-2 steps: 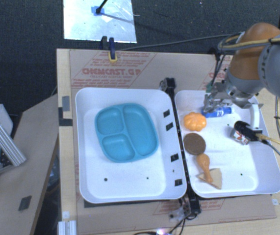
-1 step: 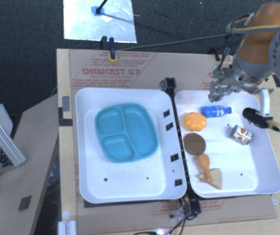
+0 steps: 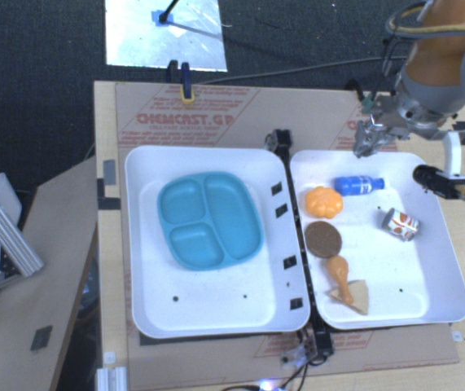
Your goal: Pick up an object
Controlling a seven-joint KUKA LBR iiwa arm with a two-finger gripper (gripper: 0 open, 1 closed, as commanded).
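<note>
In the camera view, at the upper right, the grey arm (image 3: 448, 39) with its orange band comes in from the right side, and the gripper (image 3: 368, 143) hangs over the far edge of the right bin (image 3: 440, 300). Its tip is small and a little blurred, so I cannot tell how it stands, and no object is seen in it.

The two white bins lie side by side on the surface (image 3: 216, 112), which is covered with a brown cardboard sheet with red print. The left bin (image 3: 146, 300) holds a blue divided plate (image 3: 210, 219) with three compartments, lying flat near the middle of the bin.

The right bin holds the loose objects. A small blue bottle (image 3: 357, 186) lies on its side near the far wall, just below the gripper but apart from it. An orange round object (image 3: 323, 203), like a little pumpkin, lies just beside the bottle, on its left and a bit nearer to the camera. A brown round disc (image 3: 323, 239) lies below the orange object, close to the wall between the bins. A tan drumstick-shaped piece (image 3: 338, 271) lies under the disc, and its lower end touches a beige triangular piece (image 3: 357, 296). A small can (image 3: 400, 223) with red and white marks lies on its side toward the right wall, well apart from the other objects.

A blue and yellow clamp (image 3: 186, 82) stands at the far edge of the cardboard.
</note>
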